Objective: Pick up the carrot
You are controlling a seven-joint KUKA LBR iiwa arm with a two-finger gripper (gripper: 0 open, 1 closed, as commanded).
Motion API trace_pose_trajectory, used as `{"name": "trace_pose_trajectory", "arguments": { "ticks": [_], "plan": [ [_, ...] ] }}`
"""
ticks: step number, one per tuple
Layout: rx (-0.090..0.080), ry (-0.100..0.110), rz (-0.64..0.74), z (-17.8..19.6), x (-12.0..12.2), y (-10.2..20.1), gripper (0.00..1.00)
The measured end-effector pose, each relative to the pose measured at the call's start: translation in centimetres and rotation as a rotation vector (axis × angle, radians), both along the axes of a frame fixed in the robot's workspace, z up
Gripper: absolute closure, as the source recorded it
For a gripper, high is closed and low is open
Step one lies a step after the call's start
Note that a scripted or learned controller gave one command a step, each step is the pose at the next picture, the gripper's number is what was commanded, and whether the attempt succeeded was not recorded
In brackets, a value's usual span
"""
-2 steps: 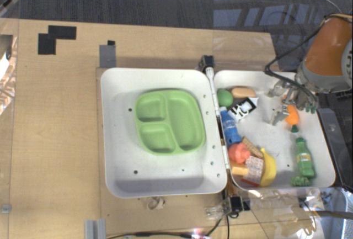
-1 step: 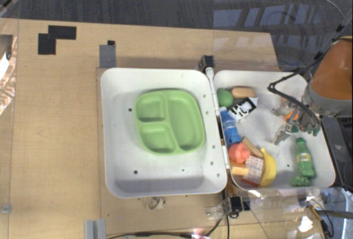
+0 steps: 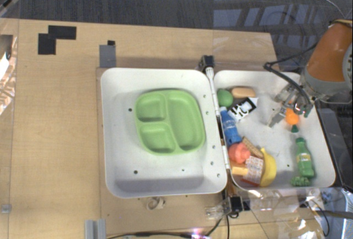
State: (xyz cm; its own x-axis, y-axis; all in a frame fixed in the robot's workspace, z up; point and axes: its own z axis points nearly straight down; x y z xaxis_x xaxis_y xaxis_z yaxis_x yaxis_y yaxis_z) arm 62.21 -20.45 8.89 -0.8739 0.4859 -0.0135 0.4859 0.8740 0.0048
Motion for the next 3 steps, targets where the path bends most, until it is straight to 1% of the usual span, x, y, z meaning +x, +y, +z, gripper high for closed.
{"name": "trace_pose_trajectory", "arguments": {
  "ticks": [1,2,3],
  "plan": [
    [0.002,0.001,-0.102,0.0,-2.8,1.5,0.00],
    [0.005,0.002,-0.350,-0.1,0.6,0.1,0.00],
    [0.002,-0.010,-0.341,1.3,1.0,0.1,1.00]
  ]
}}
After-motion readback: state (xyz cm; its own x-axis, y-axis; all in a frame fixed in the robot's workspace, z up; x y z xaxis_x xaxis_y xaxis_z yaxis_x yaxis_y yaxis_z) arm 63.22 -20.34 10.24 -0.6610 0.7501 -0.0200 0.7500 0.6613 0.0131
